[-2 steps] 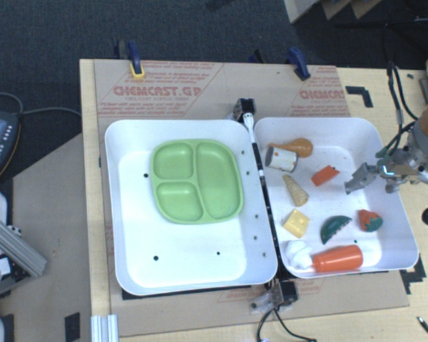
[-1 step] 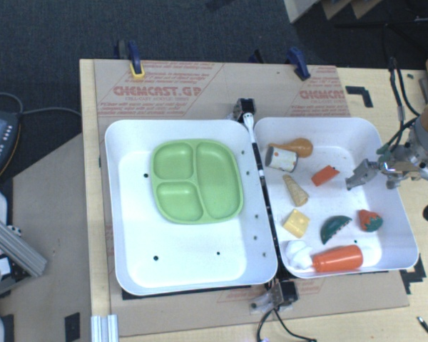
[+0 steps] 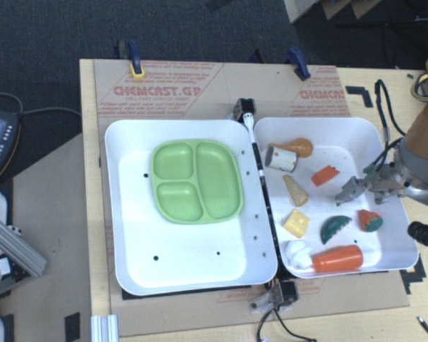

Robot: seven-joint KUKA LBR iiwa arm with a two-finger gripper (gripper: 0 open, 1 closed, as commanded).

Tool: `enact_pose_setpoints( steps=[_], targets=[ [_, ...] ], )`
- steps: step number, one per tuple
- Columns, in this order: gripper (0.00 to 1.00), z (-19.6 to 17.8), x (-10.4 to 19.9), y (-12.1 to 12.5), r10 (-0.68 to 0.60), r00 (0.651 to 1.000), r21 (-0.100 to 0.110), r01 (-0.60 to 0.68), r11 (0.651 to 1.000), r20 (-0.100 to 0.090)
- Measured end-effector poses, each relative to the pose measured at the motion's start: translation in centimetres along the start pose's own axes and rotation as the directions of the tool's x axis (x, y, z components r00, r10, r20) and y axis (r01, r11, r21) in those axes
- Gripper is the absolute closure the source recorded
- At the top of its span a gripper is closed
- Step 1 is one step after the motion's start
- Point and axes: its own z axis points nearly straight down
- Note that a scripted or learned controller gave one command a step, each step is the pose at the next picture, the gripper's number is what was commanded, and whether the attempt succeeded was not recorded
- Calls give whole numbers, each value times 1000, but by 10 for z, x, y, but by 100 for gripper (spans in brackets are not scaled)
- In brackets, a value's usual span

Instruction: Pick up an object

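Toy strawberry [image 3: 370, 220] just below the hand [image 3: 353, 191], its grip state impossible to tell.

Sitting in the upper half of the left white bin [image 3: 128, 262]: a green divided plate [image 3: 197, 181]. Gripping the top edge of the brown board [image 3: 200, 84]: a blue-and-yellow clamp [image 3: 135, 59] and a blue clamp [image 3: 297, 63]. Resting at far left over dark carpet [image 3: 57, 20]: a small screen [image 3: 0, 141]. Poking in at lower left: a metal rail [image 3: 14, 244].
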Motion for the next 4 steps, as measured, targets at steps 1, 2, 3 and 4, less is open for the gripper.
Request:
enact_pose_setpoints(
  steps=[1, 2, 3, 4],
  targets=[
    [0, 53, 1, 0, 0, 1000, -1, 0, 1000, 0],
    [100, 39, 0, 1, 0, 1000, -8, 0, 1000, 3],
    [100, -5, -6, 3, -1, 1000, -12, 1, 1000, 6],
    [100, -49, -8, 7, -2, 1000, -13, 2, 1000, 6]
  ],
)
